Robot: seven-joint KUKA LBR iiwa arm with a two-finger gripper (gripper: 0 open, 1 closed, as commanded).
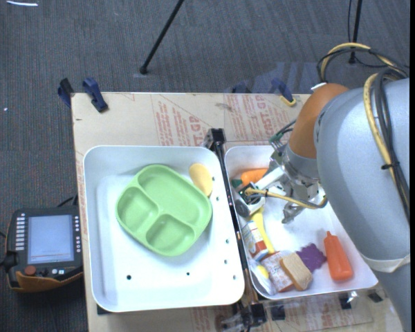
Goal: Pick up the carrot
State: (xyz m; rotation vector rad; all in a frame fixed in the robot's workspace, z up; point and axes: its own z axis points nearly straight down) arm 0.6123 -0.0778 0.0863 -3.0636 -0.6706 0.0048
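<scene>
Arm (360, 164) low over right bin (308, 230) (approach step, by my reading). Jaws: released or clenched, cannot tell. Carrot (252, 176) in bin's back-left corner, just beside arm's tip. Next: centre over it, descend, close.

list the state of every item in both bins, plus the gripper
carrot: lying at the far end of the right bin, partly hidden by the wrist, not lifted
gripper: low in the right bin, beside the carrot
green divided plate: right way up in the left bin
yellow piece: resting against the plate's rim
small bottle: on its side
bread slice: lying flat
orange-red piece: lying down
</scene>
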